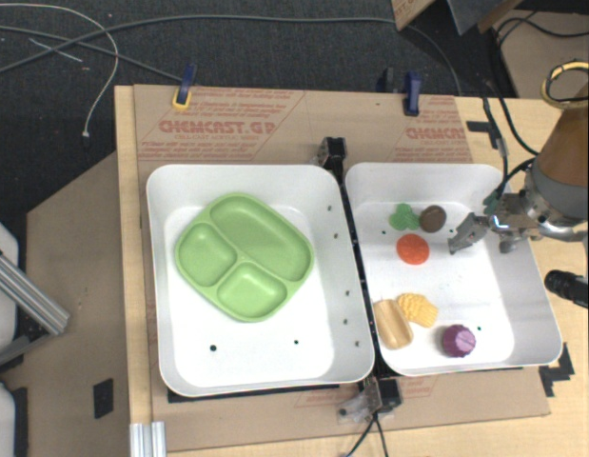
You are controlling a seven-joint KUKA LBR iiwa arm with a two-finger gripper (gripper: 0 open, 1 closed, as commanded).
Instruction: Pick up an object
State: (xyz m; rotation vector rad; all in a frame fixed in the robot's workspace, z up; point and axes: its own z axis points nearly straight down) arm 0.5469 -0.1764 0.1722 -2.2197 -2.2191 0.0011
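Observation:
The right bin holds several small toy foods. A green piece and a brown ball lie near its far side, with an orange-red round piece just below them. Near the front lie a yellow corn piece, a tan roll and a purple piece. My gripper hangs over the right bin's upper right part, to the right of the brown ball. Its fingers are spread open with nothing between them.
The left bin holds a green divided plate. A black divider runs between the bins. Blue clamps hold the cardboard at the back. Cables lie on the dark floor beyond.

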